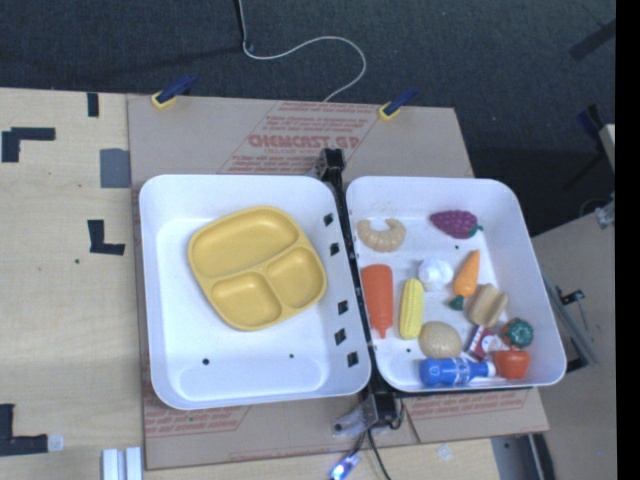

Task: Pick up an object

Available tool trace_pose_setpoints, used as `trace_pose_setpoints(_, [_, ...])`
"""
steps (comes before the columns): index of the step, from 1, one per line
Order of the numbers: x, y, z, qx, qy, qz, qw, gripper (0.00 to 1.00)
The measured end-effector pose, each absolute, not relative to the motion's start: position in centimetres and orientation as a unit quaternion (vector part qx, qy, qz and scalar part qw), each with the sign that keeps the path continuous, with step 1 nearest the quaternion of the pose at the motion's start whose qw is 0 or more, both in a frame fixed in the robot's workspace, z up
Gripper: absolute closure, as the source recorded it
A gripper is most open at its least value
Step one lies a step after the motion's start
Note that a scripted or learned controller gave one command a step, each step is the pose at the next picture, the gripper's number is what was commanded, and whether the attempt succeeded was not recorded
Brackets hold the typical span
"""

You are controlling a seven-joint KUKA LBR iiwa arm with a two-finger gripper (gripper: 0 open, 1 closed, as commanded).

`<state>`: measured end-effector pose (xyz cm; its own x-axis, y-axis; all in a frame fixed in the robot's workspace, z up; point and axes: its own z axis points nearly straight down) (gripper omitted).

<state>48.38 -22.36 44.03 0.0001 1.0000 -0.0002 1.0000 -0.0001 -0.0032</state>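
The toy carrot [377,299], likely light, stiff, slick plastic, lies clear; grip across its middle. Tool state: cannot tell.

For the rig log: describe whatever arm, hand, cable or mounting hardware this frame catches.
What the frame catches is bench hardware: a thin white cable looping over the dark floor, a black strip running between the left bin and the right bin, and a blue-and-yellow clamp with its twin on the cardboard's far edge.
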Motion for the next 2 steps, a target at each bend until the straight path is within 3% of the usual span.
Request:
trace_pose_setpoints(1, [48.4, -22.4, 50.9, -0.707, -0.708, -0.0012, -0.004, 1.0])
trace_pose_setpoints(2, [48.4, -22.4, 48.6, -0.707, -0.707, 0.0009, 0.0, 1.0])
